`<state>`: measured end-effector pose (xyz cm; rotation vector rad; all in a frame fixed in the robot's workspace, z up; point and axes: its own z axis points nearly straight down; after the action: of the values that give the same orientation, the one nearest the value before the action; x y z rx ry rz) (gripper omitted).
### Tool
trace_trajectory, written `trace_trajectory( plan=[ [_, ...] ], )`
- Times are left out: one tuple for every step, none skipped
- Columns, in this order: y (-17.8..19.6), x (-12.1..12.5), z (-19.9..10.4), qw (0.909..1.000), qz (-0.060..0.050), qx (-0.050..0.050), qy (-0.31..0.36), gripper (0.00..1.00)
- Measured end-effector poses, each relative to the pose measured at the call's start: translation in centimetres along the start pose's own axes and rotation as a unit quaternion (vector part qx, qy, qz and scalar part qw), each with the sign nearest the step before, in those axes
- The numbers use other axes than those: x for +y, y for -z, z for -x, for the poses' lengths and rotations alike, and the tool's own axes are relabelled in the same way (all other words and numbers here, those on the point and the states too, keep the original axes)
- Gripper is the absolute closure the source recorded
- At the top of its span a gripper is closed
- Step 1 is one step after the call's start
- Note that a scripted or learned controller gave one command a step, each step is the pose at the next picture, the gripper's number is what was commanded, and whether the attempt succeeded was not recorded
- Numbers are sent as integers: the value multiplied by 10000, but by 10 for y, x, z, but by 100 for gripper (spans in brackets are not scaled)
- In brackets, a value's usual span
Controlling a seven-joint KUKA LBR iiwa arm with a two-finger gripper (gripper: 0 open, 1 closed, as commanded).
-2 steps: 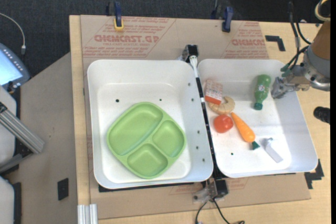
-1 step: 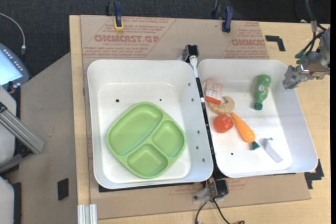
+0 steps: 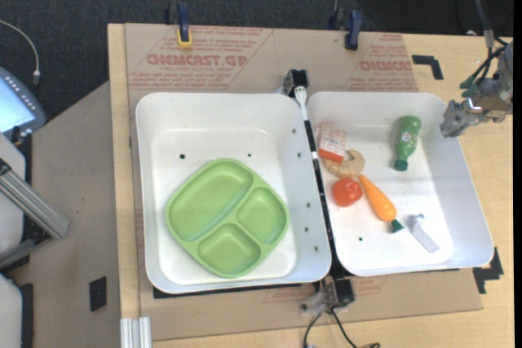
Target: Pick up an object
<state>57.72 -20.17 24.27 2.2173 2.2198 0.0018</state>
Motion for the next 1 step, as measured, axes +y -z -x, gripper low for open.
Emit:
trace_trajectory(
  plan=[
    [8, -2, -55, 10000, -23, 23, 24, 100]
  ],
)
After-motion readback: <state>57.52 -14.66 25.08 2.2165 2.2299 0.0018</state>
